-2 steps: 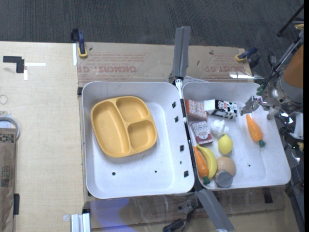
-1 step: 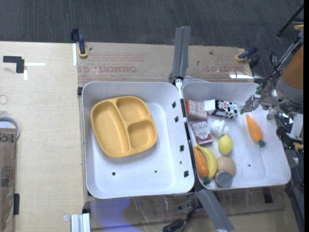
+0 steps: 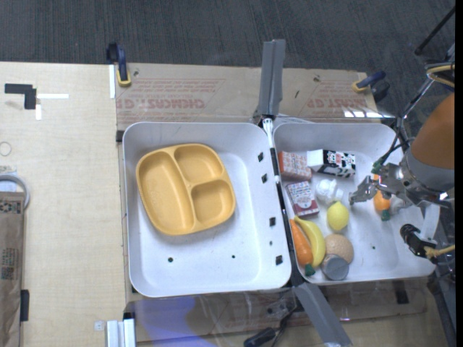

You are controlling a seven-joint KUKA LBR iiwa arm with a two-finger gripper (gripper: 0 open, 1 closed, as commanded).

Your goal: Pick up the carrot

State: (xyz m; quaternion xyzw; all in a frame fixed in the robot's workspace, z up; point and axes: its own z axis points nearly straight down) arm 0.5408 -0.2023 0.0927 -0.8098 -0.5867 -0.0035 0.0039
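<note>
The bench (image 3: 58,215) fills the frame's lower three quarters, with a cardboard sheet (image 3: 217,92) lying across its upper middle. Two white bins sit side by side on it. The left bin (image 3: 210,266) takes the centre of the frame and holds a yellow plate (image 3: 186,188) with three compartments, set toward its upper left.

The right bin (image 3: 376,255) lies at centre right. The arm (image 3: 438,143) comes in from the right edge, its orange band at the frame's middle right. The gripper (image 3: 370,191) hangs over the right half of that bin, pointing left; whether it is apart or together I cannot tell, and nothing is seen clamped in it. A small orange thing (image 3: 382,202) sits just beside its tip, lower right.

Along the right bin's left side run two red packets (image 3: 297,179), one above the other, and to their right, at the upper middle, a black-and-white carton (image 3: 338,162). Below the packets lie a banana (image 3: 315,237) and, touching its left side, the carrot (image 3: 302,243), at the bin's lower left, well apart from the gripper. A lemon (image 3: 338,216) lies right of the banana, a brown ball (image 3: 338,247) under it, and a grey can (image 3: 335,267) lowest.
</note>
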